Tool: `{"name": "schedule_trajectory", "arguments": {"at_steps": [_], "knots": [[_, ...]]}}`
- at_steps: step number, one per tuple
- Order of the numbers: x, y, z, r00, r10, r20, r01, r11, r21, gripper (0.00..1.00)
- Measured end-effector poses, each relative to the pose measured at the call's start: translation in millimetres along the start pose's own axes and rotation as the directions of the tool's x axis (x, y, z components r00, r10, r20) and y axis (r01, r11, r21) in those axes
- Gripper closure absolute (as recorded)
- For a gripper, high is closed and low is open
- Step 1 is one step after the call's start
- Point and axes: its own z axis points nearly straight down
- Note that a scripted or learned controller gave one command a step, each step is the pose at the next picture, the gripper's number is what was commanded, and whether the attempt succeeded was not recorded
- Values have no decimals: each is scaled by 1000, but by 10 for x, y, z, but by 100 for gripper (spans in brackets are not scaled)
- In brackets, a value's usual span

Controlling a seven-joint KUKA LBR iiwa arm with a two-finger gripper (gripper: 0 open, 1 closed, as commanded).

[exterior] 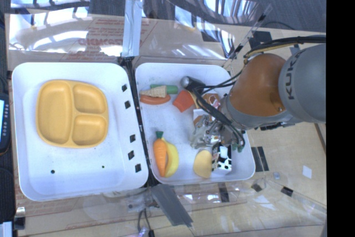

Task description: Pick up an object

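The gripper [206, 136] hangs low in the right bin [183, 72], where the toys lie loose for picking, just above the lemon [203, 164] at the near wall; whether it pinches anything I cannot tell.

Left white plastic bin [22, 136] holds a yellow three-compartment plastic tray [72, 112], set toward its far left. Right white plastic bin [145, 125] holds an orange toy carrot [160, 156] touching a yellow toy banana [173, 159] at the near edge; a red toy sausage [155, 99] lies behind them.
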Motion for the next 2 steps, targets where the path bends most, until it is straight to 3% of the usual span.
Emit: {"name": "schedule_trajectory", "arguments": {"at_steps": [1,2], "knots": [[-426,-148,95,995,98,-1,-98,995,-2,100],[389,97,114,988,-154,-5,154,988,-1,100]]}}
